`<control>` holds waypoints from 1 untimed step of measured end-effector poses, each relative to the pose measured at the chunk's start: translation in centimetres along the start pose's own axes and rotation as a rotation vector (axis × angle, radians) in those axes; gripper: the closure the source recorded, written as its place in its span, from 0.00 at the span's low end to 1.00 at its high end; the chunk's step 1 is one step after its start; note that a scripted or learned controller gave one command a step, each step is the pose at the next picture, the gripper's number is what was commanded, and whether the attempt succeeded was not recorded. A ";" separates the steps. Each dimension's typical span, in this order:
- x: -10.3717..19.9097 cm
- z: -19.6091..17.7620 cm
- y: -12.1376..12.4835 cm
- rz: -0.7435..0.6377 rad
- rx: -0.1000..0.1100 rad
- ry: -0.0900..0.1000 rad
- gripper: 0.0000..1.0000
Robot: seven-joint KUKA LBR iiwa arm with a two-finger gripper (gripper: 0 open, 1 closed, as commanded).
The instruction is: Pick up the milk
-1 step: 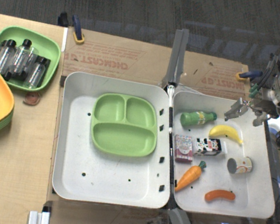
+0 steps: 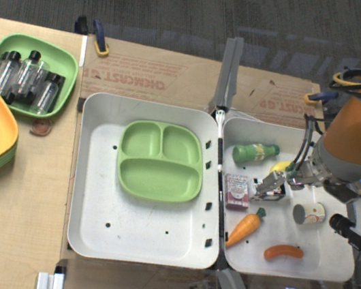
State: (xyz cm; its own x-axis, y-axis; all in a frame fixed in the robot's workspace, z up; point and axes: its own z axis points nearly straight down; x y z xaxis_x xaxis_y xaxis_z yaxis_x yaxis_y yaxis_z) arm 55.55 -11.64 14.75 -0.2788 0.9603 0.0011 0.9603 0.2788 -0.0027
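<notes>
We see the milk [image 2: 237, 190], a small carton with a pink and purple label, lying flat in the right bin [image 2: 324, 269] close to its left wall, and it is just beside the gripper [image 2: 271, 186], at about nine o'clock from it. The gripper hangs low over the bin, but we cannot tell how far it is open. A carrot [image 2: 244, 229] lies at about five o'clock from the milk, and a green bottle [image 2: 255, 151] at about one o'clock.
</notes>
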 end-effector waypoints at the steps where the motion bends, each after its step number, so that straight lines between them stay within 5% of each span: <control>1: 2.5 5.6 -3.5 -0.090 -0.004 -0.002 0.00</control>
State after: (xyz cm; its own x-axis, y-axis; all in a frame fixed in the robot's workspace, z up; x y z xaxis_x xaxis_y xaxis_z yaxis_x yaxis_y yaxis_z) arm 51.47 -10.18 9.19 -0.3640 0.9314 -0.0012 0.9314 0.3640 0.0009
